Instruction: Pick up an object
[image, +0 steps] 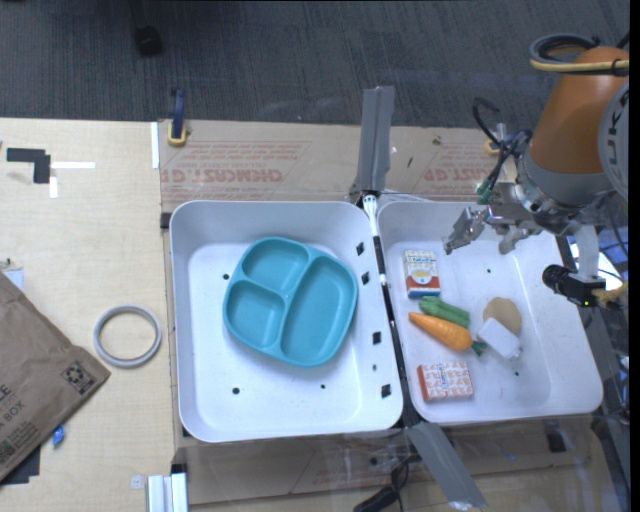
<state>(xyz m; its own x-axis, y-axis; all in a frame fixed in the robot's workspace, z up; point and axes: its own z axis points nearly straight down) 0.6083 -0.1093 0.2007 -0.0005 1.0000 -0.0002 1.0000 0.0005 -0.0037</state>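
Gripper hangs open and empty above the right bin, carrot and boxes within reach.

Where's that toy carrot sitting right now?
The toy carrot lies in the right bin, near its middle, touching the green vegetable just above it, with a small red-and-white box below it.
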